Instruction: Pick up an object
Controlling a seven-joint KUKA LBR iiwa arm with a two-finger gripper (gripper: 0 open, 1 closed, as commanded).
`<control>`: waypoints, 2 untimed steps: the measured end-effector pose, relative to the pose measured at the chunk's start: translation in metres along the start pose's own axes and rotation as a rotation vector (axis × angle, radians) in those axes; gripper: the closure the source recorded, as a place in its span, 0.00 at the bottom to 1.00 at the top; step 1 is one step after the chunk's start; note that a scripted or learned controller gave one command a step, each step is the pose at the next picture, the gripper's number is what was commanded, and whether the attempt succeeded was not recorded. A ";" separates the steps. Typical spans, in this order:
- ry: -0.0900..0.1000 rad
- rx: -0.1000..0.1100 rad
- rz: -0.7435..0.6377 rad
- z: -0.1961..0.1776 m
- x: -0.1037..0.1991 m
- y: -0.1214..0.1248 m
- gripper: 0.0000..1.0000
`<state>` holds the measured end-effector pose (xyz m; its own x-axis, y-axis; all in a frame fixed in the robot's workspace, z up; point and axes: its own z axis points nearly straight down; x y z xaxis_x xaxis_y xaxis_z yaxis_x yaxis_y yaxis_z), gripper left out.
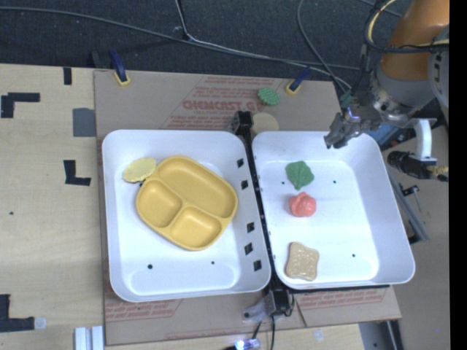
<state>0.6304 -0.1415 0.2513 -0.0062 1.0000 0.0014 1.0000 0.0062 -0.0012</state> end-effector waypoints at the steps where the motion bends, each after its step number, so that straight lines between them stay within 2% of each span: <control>1: 0.000 0.002 0.000 0.015 0.055 -0.011 1.00; 2: 0.000 0.001 0.000 0.008 0.105 -0.025 1.00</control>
<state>0.6044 -0.0369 0.2431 -0.0062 1.0000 0.0019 1.0000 0.0062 -0.0018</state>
